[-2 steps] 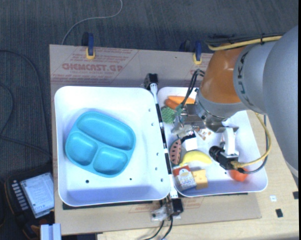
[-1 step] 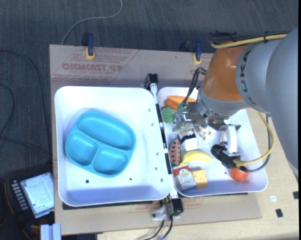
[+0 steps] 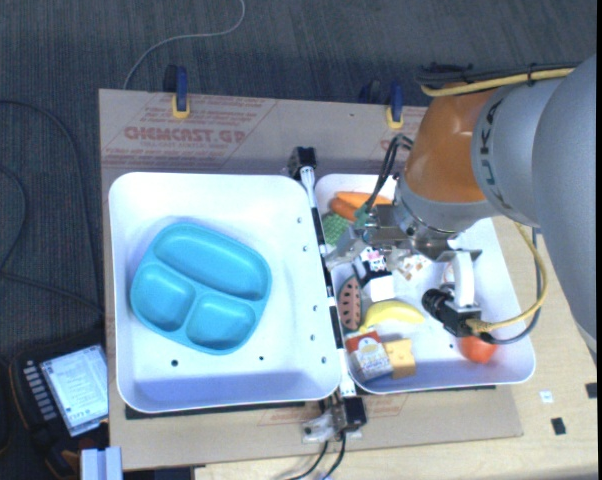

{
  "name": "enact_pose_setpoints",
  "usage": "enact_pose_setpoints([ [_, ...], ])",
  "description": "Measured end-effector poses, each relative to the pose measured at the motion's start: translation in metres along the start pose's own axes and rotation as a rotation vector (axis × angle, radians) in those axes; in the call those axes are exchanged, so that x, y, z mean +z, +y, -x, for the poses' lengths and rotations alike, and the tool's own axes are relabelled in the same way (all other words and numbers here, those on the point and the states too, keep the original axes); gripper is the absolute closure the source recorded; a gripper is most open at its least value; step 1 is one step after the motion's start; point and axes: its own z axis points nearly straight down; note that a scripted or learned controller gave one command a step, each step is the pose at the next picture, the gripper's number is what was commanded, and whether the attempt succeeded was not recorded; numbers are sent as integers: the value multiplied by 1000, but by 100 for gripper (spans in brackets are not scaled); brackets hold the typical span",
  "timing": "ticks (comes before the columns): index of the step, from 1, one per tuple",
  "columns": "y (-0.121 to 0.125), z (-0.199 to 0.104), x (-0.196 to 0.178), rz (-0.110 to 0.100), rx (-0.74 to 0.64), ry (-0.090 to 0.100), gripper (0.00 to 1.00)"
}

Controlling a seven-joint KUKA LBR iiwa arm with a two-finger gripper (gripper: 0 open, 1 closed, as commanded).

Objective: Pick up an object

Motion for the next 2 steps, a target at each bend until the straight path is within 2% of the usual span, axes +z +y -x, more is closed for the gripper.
enact_pose_setpoints([
  [1,-63,30,10,-1,3,0,0],
  [2,-63,30,10,-1,2,1,0],
])
